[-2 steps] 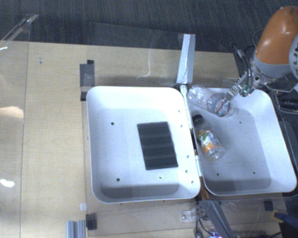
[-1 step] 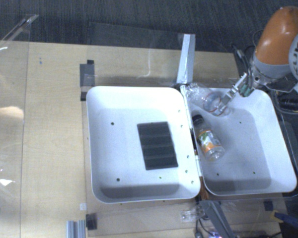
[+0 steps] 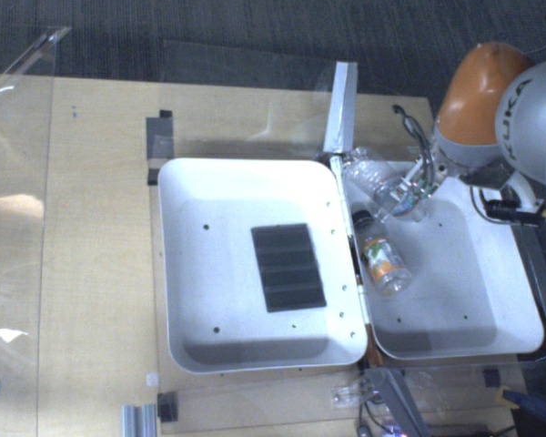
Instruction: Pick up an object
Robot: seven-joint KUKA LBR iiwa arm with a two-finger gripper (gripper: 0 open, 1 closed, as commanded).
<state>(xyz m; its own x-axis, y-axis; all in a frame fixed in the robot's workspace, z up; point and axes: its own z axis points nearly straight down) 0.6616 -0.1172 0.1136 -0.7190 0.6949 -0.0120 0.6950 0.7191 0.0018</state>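
- Though clear plastic hides detail, the small bottle (image 3: 379, 256) at the right bin's (image 3: 473, 321) left looks light, slippery, crushable.
- Grip across its labelled middle.
- Hand (image 3: 409, 198), upper right: state unreadable.

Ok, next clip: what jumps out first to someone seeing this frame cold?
Probably the dark ribbed rectangular block lying flat in the middle of the left bin, stark against the white. Next, the arm's orange band at upper right, with the gripper low over the right bin's far left corner. A small clear bottle with a dark cap lies just below it.
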